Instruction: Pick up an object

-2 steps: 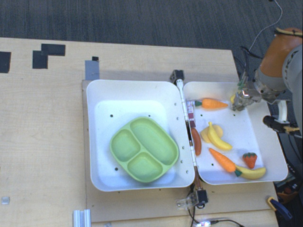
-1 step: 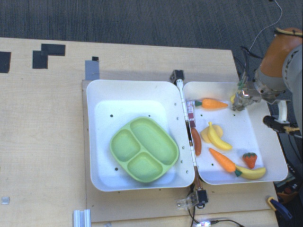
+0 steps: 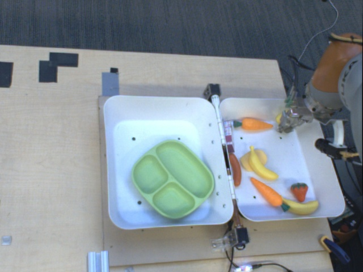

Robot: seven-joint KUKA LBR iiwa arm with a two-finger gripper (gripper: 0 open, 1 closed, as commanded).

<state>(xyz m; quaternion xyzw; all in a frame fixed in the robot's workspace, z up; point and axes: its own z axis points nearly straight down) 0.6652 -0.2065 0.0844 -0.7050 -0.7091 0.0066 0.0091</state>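
The right bin (image 3: 323,177) holds several toy foods. An orange carrot (image 3: 255,124) lies at its far side, with a small yellow item (image 3: 279,118) just to its right. A banana (image 3: 263,167) lies mid-bin, a second carrot (image 3: 266,191) below it, then a strawberry (image 3: 299,190) and another banana (image 3: 300,207) near the front. A brown sausage (image 3: 235,170) lies along the bin's left wall. My gripper (image 3: 288,122) is low over the far right part of this bin, right beside the small yellow item; whether they touch is unclear.
The left bin (image 3: 122,152) holds a green three-compartment plate (image 3: 172,178). A divider rail (image 3: 222,146) runs between the bins. Cables and a black bracket (image 3: 334,148) sit by the right bin's right edge. Bare wooden bench (image 3: 51,169) spreads to the left.
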